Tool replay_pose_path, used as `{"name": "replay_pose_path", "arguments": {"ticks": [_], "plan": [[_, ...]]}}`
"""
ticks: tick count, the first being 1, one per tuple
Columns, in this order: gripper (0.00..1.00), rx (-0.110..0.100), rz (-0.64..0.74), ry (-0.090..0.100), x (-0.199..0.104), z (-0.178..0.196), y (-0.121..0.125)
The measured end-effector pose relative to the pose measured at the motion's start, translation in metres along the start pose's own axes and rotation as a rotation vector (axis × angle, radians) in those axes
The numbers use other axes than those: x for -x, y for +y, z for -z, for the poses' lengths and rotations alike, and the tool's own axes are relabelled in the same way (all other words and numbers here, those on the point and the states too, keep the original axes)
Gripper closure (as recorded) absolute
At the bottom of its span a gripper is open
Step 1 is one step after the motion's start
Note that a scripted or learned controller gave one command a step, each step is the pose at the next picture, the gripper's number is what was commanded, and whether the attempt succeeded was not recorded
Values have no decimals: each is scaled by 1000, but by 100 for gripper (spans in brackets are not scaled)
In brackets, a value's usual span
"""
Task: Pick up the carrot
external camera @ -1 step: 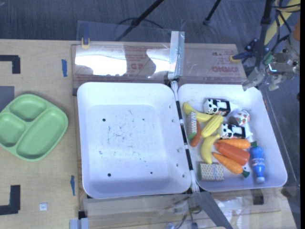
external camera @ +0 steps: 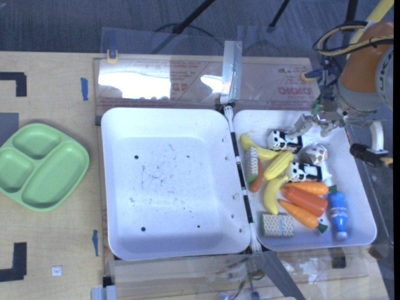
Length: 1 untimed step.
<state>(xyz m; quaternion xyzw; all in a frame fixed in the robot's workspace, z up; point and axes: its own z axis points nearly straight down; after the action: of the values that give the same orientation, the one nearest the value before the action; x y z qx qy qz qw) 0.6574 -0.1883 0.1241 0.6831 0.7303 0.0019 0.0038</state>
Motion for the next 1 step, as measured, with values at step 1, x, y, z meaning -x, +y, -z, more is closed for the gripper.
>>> {"name": "replay_pose_path", "arguments": {"ticks": [1], "plan": [[0, 38, 161, -17, -36, -15, -19]]}}
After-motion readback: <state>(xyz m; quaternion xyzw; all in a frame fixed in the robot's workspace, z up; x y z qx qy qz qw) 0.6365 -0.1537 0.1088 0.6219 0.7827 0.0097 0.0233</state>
